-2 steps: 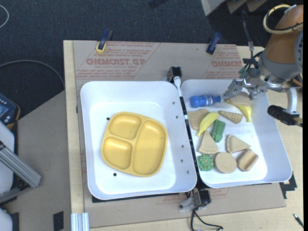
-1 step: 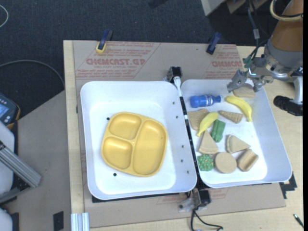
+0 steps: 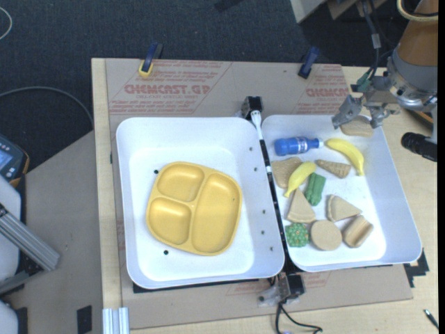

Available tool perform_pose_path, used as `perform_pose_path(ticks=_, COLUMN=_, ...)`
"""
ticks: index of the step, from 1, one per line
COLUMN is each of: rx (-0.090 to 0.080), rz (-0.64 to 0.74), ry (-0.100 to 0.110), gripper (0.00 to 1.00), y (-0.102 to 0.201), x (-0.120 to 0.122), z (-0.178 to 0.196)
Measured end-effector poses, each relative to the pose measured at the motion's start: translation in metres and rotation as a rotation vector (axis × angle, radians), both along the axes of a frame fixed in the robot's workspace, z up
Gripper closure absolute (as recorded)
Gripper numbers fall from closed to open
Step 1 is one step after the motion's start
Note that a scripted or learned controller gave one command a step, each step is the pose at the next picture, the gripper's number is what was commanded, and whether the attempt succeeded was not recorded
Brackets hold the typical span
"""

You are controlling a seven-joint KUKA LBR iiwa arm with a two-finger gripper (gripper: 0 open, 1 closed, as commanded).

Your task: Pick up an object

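Around the yellow divided plate (image 3: 194, 207), the left bin (image 3: 132, 186) has bare white floor on every side, wide enough to reach into. Right of the plate, past the ridge where the bins meet, the right bin (image 3: 396, 207) is crowded: bottle (image 3: 295, 145), bananas (image 3: 348, 153), bread pieces packed close.

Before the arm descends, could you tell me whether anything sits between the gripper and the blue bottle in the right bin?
Nothing visible does. The gripper hangs over the far end of the right bin, above a tan piece. The blue bottle lies to its left, with only bare bin floor between. The banana lies nearer the camera, off that line.
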State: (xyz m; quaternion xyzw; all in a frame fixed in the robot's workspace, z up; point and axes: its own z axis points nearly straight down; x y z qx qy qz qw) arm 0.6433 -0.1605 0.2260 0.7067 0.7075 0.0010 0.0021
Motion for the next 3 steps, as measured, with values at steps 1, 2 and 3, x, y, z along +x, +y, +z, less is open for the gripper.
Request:
perform_pose_path(ticks=1, rx=0.003, rz=0.002, ry=0.008, gripper=1.00, y=0.054, x=-0.025, z=-0.007)
perform_pose_path(ticks=2, rx=0.004, rz=0.003, ry=0.009, gripper=1.00, y=0.102, x=-0.053, z=-0.012)
perform_pose_path(ticks=3, rx=0.001, rz=-0.002, ry=0.002, gripper=1.00, y=0.099, x=-0.060, z=0.006)
